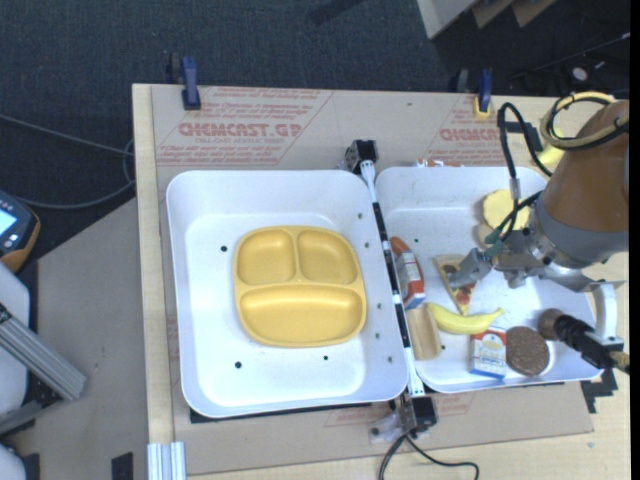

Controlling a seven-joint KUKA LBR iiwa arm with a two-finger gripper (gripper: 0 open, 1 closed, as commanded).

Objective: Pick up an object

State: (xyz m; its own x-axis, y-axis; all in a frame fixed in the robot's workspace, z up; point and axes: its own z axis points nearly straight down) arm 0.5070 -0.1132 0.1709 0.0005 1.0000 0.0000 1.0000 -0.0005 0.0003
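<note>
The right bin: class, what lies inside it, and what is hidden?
In the right bin lie a banana, a tube, a carton and a brown disc. The arm covers part of a yellow item and the floor beneath it.

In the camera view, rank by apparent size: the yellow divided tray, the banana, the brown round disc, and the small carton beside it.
1. Yellow divided tray, clearly largest.
2. Banana.
3. Brown round disc and small carton look too alike to rank.
</note>
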